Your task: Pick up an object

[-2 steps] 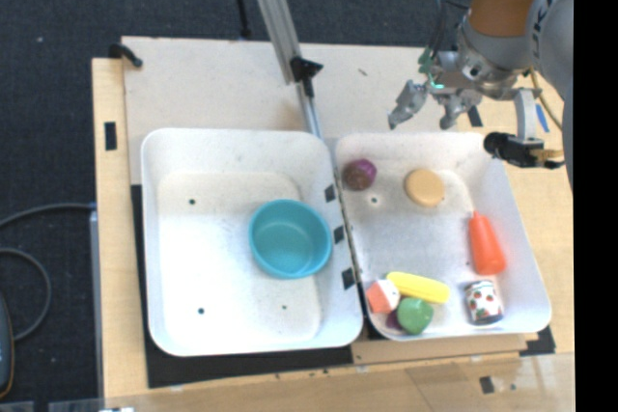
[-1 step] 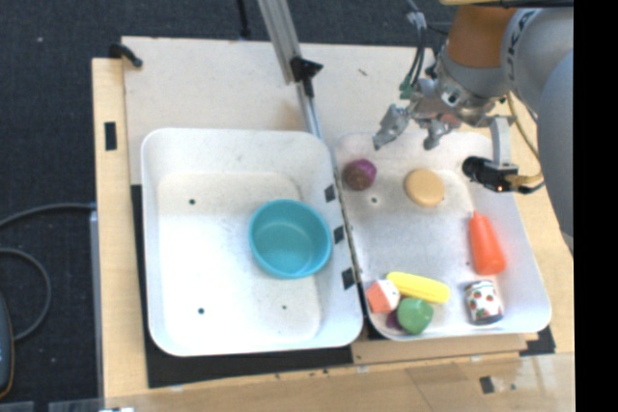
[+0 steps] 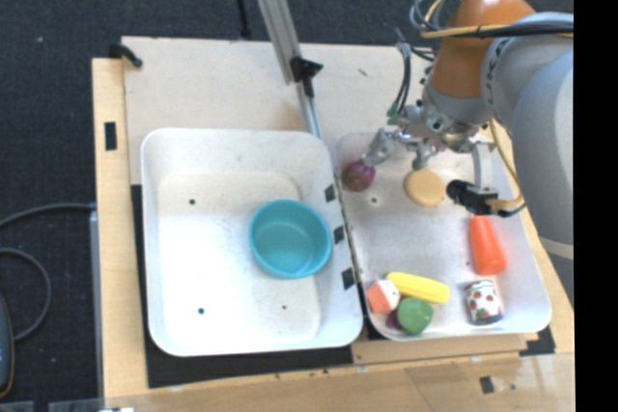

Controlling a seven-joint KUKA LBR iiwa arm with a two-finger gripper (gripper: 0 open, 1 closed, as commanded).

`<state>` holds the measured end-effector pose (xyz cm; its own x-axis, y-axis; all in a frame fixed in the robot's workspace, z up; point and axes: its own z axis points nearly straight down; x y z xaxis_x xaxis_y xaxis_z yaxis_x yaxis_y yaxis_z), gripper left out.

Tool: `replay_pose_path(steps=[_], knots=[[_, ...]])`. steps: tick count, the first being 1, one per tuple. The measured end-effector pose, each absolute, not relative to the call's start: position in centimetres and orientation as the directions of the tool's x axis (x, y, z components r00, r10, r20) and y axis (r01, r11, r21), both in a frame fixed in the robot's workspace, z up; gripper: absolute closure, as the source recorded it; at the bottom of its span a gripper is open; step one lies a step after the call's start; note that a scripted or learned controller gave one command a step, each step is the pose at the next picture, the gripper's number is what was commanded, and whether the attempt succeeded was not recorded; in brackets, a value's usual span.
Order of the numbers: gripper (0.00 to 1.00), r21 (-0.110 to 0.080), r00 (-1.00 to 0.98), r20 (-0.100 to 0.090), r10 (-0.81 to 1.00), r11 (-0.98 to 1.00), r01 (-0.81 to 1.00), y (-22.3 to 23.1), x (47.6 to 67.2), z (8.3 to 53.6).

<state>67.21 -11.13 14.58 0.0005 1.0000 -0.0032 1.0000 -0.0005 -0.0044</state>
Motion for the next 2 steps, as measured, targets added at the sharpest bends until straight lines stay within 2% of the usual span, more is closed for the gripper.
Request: replay_pose_path(steps=[1,2], knots=[[0.00,-0.004,0.001,-0.003,1.000,-0.001,1.000,-11.3,67.1,9.8],[1.00,0.005,0.003,-0.003,1.000,-0.003,1.000,-11.4,67.3,11.3]])
